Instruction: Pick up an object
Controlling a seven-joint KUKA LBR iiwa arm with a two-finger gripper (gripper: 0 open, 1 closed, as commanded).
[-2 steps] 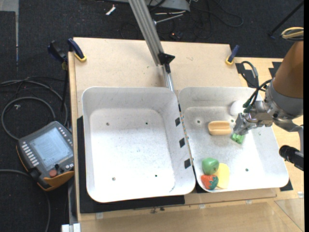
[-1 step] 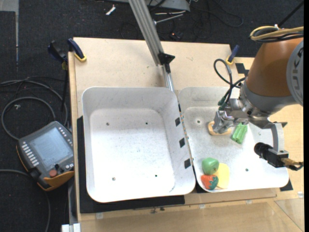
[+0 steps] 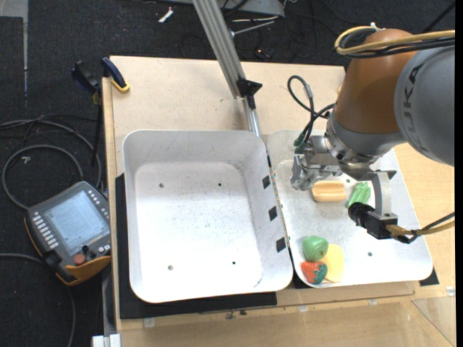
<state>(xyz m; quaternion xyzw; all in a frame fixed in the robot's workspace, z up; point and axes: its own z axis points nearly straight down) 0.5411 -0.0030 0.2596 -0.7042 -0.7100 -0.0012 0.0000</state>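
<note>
My gripper (image 3: 301,176) hangs low over the back left part of the right bin (image 3: 405,266), under the orange wrist band. Just to its right lies a tan block (image 3: 329,191), close to the gripper but not visibly held. A green piece (image 3: 359,194) lies beside the block, partly behind a black part of the wrist. Near the bin's front left corner sit a round green object (image 3: 315,247), a yellow object (image 3: 334,260) and a red object (image 3: 313,271), bunched together.
The left bin (image 3: 137,150) adjoins the right one. A slanted metal pole (image 3: 224,45) ends at the bins' shared back corner. A teach pendant (image 3: 69,226) lies off the bench at the left. Cables trail from the wrist.
</note>
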